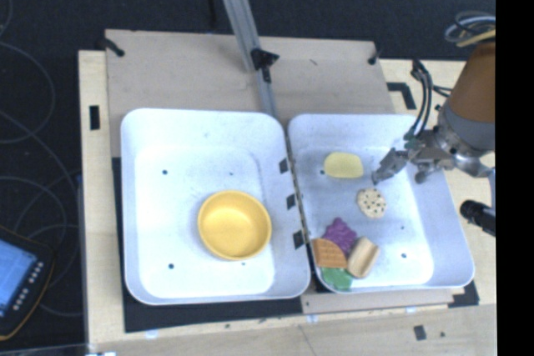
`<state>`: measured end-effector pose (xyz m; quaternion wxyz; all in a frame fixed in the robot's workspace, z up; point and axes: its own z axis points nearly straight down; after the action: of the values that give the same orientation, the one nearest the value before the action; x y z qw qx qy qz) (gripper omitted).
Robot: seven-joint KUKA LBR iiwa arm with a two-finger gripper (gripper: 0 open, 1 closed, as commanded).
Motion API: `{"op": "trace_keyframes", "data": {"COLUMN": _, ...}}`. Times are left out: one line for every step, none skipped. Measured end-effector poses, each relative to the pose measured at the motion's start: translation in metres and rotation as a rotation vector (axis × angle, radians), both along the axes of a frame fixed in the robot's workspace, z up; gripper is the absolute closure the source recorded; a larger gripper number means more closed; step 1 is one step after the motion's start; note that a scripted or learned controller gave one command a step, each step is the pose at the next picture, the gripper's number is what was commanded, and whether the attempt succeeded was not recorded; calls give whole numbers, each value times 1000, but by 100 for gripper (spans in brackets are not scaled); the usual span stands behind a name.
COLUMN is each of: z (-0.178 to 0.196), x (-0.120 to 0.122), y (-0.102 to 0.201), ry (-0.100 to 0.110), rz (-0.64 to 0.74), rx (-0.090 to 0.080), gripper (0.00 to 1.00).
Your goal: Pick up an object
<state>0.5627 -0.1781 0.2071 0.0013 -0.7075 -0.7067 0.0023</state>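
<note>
The right bin (434,263) holds a pale yellow oval piece (343,165), a round speckled cookie (372,203), a purple grape bunch (339,232), an orange waffle-like piece (329,253), a tan bread roll (363,257) and a green piece (337,279) at the front edge. My gripper (405,165) hangs over the right part of this bin, right of the yellow piece and above the cookie. Its fingers (385,168) are spread apart with nothing between them. The left bin (150,146) holds a yellow bowl (234,223).
A slanted metal pole (238,8) rises behind the bins, ending near their shared edge. Cables (467,27) hang at the arm's upper right. A handheld screen device (17,275) lies off the bench at the lower left.
</note>
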Motion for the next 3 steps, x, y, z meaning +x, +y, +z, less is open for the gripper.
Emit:
{"op": "trace_keyframes", "data": {"z": -62, "x": -2, "y": -6, "ry": 0, "rz": 0, "rx": 0, "gripper": 0}}
{"op": "trace_keyframes", "data": {"z": -108, "x": -2, "y": -7, "ry": -5, "rz": -1, "rx": -2, "gripper": 0}}
{"op": "trace_keyframes", "data": {"z": -95, "x": -1, "y": -8, "ry": -10, "rz": -7, "rx": 0, "gripper": 100}}
